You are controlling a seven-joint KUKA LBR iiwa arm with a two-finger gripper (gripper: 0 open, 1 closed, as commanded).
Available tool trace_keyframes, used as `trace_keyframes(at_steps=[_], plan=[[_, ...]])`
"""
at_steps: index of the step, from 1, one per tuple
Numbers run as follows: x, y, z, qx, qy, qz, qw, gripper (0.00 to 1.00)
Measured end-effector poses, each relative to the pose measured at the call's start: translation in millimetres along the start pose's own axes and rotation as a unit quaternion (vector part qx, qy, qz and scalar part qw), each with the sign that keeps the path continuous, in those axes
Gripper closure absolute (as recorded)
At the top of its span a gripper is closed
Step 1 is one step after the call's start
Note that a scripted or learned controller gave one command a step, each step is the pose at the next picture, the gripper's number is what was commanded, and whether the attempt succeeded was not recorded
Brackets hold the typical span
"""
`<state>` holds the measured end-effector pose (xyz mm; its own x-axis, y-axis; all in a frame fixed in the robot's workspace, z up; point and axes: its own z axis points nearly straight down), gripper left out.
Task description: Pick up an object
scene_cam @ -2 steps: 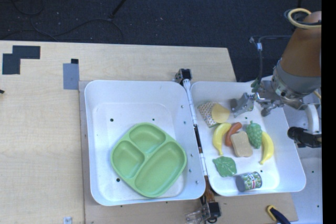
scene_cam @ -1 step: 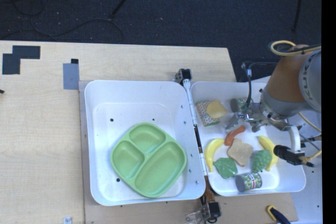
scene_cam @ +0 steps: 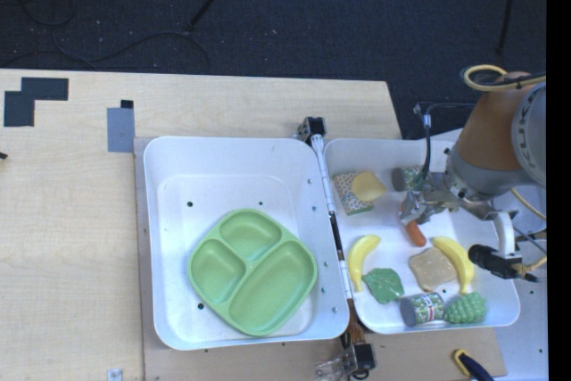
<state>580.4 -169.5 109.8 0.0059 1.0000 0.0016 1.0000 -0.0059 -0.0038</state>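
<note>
The pincer hangs in the right bin, its grip unreadable, a toy carrot at its six o'clock.

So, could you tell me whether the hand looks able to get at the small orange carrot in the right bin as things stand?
Probably yes. The hand hangs just above the carrot, which lies on bare bin floor apart from the bread slice and the nearer banana, so nothing seems to block a straight descent.

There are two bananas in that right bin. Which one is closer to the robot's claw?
The banana on the right, lying beside the tan bread slice, just below the gripper. The other banana lies farther left, near the divider between the bins.
</note>
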Motion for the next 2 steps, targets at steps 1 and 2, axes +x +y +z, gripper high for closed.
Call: trace_keyframes(at_steps=[1, 2], plan=[[62, 15, -164, -0.002, -0.001, -0.004, 1.0, 1.0], [103, -92, -139, 0.001, 0.0, -0.002, 1.0, 1.0]])
